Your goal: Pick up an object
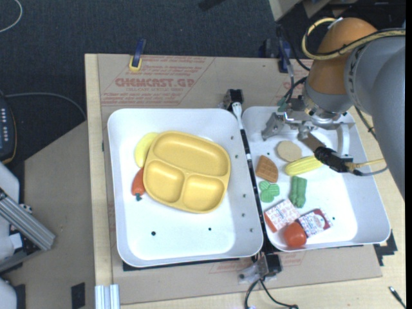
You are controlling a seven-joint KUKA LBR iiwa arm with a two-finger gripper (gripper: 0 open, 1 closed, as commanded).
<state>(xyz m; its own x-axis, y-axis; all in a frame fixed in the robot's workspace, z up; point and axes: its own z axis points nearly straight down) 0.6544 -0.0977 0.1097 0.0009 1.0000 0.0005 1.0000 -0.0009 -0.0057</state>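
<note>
My gripper hangs over the far end of the right bin, its two fingers spread and nothing between them. Just in front of it lies a beige oval piece. A yellow corn cob and a brown bread-like piece lie a little nearer. Further forward are a green leafy piece, a green pickle, two red-and-white packets and a red tomato.
The left bin holds a yellow divided tray, a yellow fruit tucked at the tray's far left and an orange-red pepper by the tray's left side. A black cable end hangs beside the corn. The arm's orange band looms at the top right.
</note>
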